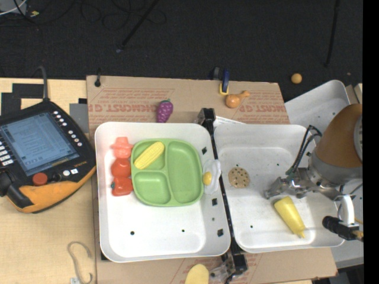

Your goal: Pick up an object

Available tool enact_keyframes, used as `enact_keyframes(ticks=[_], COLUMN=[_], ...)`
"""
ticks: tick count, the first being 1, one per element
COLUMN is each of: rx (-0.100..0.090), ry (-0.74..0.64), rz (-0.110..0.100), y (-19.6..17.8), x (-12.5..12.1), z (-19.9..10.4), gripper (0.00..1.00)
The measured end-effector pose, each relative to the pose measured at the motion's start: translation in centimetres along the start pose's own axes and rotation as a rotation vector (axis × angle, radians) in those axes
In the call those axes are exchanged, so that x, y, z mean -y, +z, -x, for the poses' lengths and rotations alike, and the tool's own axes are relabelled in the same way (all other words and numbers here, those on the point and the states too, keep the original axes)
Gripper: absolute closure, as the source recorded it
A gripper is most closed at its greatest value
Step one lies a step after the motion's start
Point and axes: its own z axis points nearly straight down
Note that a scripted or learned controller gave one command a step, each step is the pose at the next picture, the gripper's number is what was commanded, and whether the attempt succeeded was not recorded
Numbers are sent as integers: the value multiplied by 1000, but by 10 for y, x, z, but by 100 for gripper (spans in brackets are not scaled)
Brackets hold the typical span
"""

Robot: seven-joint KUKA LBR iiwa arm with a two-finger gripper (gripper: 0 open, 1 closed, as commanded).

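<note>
Camera view: tool [284,188] sits low in the right bin [260,141], at 12 o'clock of a yellow cone-shaped toy [291,214] (possibly touching it); grip state cannot be told. Risk: the tapered toy may slide aside or slip out on closing. Cookie [238,176] lies at 9 o'clock.

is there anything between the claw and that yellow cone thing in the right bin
Nothing visible stands in the way. The claw sits in the right shallow white bin, just above the yellow cone-shaped plastic toy. The round brown cookie lies off to the claw's left in the view, out of that path.
</note>
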Motion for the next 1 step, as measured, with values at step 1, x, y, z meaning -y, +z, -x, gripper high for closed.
enact_keyframes(ticks=[1], rx=[1], ry=[4], rz=[3], y=[-13], x=[0], z=[2], gripper=[100])
